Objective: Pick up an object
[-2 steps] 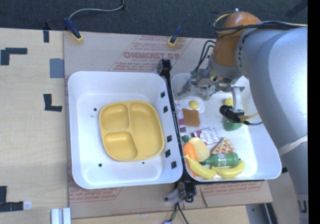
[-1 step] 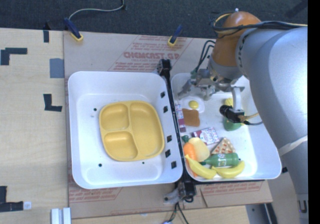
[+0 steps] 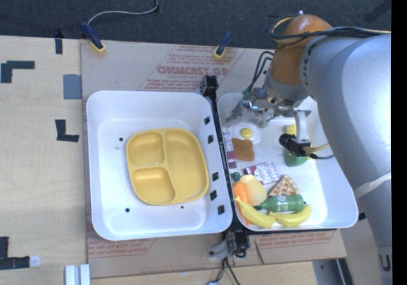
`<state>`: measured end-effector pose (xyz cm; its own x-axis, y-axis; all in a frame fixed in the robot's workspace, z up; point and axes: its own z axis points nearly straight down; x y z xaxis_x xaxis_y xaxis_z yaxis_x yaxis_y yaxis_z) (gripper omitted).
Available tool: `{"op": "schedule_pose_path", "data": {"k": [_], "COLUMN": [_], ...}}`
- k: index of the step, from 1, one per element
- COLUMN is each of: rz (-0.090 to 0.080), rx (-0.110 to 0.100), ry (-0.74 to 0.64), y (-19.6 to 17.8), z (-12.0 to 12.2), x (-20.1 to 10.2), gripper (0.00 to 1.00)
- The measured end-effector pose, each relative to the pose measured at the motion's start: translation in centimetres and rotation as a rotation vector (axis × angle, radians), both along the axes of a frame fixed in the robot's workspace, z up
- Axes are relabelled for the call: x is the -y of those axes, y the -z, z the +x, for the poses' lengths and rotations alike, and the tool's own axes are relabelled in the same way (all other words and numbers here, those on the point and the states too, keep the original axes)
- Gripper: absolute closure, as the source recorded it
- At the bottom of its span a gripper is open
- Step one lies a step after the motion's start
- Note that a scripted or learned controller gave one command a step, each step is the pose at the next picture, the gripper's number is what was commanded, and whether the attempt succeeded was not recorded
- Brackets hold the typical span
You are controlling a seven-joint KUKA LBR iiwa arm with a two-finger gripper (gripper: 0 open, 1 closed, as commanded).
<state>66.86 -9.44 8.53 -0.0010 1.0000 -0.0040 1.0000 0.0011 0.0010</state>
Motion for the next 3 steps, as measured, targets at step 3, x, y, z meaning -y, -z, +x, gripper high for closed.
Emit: {"op": "schedule_pose_path", "data": {"k": [3], "rz": [0.002], "rx": [0.000], "ry": [-0.001], "y": [-0.01], "z": [0.01], "x": [0.30], "gripper": [0.00]}}
